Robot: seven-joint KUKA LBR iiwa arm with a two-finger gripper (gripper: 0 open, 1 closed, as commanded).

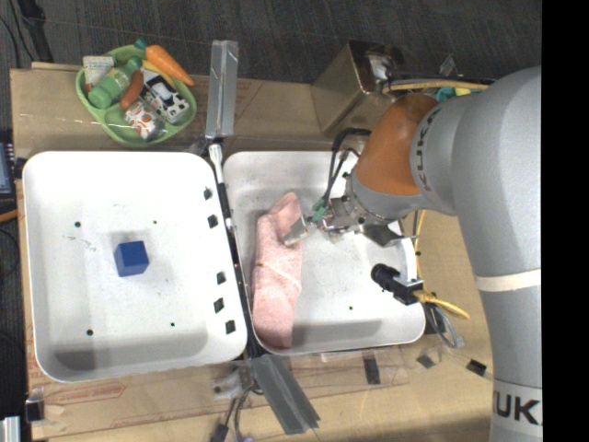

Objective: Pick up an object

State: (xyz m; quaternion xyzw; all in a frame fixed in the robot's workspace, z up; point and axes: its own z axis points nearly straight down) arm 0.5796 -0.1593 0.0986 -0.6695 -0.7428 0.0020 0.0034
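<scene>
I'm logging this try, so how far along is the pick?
Done: the gripper has reached the pink cloth in the right bin. In hand: it sits at the cloth's upper end; a grasp isn't visible. Left: lifting it. The blue cube lies untouched in the left bin.

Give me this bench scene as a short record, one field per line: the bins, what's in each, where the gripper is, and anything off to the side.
left bin: shallow white bin, holds a small blue cube
right bin: shallow white bin, holds a crumpled pink cloth along its left side
gripper: two-finger gripper over the right bin, at the cloth's upper end
arm: grey with orange band
side item: green bowl of toy food behind the left bin
</scene>
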